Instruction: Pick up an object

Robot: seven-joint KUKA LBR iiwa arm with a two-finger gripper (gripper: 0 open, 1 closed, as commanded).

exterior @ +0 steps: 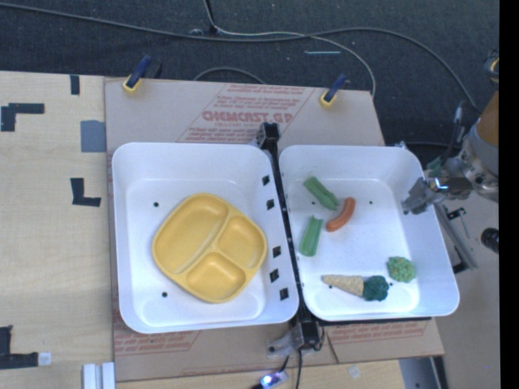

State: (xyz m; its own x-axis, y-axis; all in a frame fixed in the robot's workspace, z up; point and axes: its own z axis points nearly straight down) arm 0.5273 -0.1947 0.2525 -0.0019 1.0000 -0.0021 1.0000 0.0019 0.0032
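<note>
open floor mid right bin, toys ringing it

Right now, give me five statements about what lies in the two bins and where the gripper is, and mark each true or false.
1. The yellow plate lies in the left bin. True.
2. The orange sausage lies in the left bin. False: it lies in the right bin, beside a green stick.
3. The gripper is at the right bin's right wall. True.
4. The cone sits on the yellow plate. False: it lies on the right bin's floor, touching the dark green broccoli.
5. The plate has three compartments. True.
</note>
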